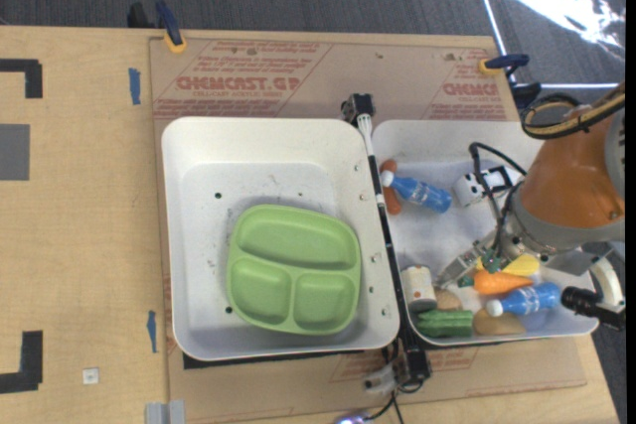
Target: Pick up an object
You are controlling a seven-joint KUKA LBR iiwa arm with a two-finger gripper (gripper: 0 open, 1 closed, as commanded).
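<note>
My gripper [479, 259] is down in the right bin [437, 146], under the arm's orange band [566, 186]. It sits right at a pile of small toys near the bin's front: an orange carrot [503, 281], a yellow piece [523, 264], a blue bottle [534, 298] and a green cucumber [444, 320]. A white and brown piece [417, 285] and a tan lump [450, 299] lie just left of it. Nothing is visibly lifted. The arm hides the bin's right part.
Another blue bottle [418, 194] with an orange piece [391, 200] lies by the right bin's left wall, and a small white toy [467, 186] sits near the middle. The left bin [199, 174] holds a green divided plate [294, 267]. Black cables [492, 164] hang by the arm.
</note>
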